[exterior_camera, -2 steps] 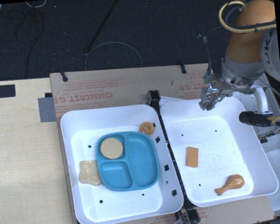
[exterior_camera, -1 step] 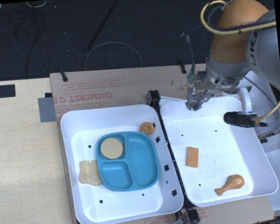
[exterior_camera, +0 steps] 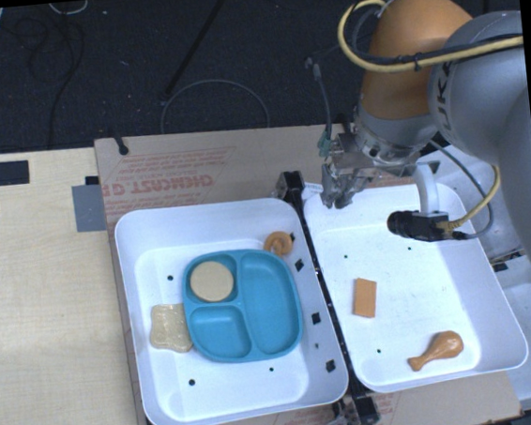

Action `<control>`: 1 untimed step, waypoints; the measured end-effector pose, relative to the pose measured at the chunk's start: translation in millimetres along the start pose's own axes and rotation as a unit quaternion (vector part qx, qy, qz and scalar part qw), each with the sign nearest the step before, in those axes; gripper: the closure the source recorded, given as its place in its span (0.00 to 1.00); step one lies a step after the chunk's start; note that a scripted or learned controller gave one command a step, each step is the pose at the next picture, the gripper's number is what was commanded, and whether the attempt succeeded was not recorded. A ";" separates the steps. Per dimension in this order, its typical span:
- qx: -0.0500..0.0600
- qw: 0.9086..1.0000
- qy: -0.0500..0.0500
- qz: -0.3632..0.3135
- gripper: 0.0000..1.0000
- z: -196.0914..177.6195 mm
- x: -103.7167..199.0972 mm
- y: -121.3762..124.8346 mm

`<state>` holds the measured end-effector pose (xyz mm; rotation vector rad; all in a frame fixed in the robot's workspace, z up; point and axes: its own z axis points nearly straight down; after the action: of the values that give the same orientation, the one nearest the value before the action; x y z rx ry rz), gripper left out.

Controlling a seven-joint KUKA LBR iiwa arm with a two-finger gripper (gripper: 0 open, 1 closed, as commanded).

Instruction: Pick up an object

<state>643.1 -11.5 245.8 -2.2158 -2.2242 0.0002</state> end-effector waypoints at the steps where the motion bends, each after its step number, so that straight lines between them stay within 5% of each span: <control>1: 0.002 1.000 0.000 0.000 1.00 16.1 48.7 -3.4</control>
<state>639.4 37.2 229.8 -2.2146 -2.2221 0.0044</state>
